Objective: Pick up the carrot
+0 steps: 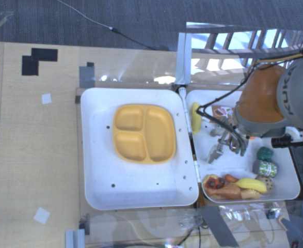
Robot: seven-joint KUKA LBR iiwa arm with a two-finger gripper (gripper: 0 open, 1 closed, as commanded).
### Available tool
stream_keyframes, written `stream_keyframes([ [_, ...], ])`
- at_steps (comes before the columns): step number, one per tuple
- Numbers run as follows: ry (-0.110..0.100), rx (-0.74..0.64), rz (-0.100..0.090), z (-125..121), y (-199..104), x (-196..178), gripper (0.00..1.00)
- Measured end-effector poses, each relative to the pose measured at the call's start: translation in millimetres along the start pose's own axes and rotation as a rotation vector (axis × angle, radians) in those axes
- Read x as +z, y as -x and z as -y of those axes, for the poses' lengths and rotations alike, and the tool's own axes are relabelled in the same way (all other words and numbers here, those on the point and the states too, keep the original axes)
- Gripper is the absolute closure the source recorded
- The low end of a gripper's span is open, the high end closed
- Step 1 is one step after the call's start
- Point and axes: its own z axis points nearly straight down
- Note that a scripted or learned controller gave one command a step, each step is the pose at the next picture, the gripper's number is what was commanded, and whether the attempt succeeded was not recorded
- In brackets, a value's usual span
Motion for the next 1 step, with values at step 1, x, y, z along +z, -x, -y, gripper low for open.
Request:
stream_keyframes([
  [1, -0.005, 0.001, -0.066, 20.3, 90.9, 2.1, 0.0],
])
